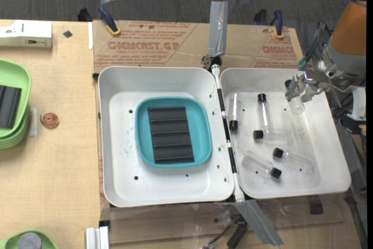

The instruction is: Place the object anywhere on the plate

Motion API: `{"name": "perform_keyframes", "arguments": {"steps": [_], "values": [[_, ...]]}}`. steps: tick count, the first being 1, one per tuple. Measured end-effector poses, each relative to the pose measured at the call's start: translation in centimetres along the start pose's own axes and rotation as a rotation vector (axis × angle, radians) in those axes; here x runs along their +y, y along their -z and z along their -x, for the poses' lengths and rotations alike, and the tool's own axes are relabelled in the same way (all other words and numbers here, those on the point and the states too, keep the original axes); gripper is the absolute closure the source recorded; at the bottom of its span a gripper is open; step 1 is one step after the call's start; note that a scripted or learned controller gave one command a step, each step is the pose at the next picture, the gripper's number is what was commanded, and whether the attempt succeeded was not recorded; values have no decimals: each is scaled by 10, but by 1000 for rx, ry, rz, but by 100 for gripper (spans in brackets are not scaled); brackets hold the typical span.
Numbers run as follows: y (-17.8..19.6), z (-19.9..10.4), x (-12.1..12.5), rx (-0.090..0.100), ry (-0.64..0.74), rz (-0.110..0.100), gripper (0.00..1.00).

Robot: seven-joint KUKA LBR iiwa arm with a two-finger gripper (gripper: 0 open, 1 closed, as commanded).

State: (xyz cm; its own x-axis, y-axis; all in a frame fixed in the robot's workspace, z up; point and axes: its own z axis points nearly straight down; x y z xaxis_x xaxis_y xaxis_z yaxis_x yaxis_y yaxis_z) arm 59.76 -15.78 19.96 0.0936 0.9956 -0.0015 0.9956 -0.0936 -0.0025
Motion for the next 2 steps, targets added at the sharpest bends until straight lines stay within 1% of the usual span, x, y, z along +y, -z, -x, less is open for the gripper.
{"name": "perform_keyframes", "arguments": {"steps": [1, 2], "values": [[5, -62, -26, 1, 90, -1, 100], [2, -151, -113, 1, 284, -1, 100]]}}
